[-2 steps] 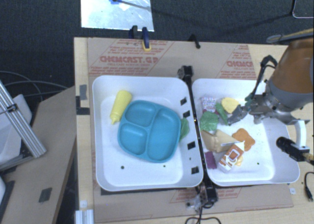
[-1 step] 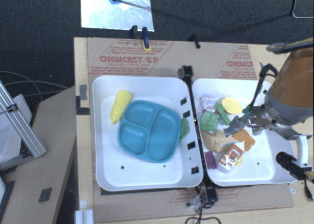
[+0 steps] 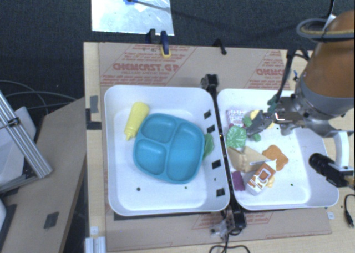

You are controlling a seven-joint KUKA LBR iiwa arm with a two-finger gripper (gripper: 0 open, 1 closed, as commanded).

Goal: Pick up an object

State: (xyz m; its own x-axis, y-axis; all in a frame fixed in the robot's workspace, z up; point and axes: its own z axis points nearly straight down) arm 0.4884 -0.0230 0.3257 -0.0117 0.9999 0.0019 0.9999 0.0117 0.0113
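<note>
Two-finger gripper [image 3: 256, 126] low over right white bin [image 3: 316, 191]; finger state cannot be made out, dark and blurred. Small yellow toy piece [image 3: 254, 115] touching its tip, green leafy toy [image 3: 237, 137] just left-below. Arm hides bin's far corner. Cardboard-covered bench [image 3: 155, 63] beneath.

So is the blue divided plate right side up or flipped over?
Right side up: the blue divided plate shows its three hollow compartments facing the camera, lying in the left bin.

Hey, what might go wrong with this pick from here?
The gripper hangs over a tight cluster in the right bin: the green leafy piece, tan wedge and small carton lie close together, so it may nudge neighbours or close on two at once. It may also come up empty.
</note>
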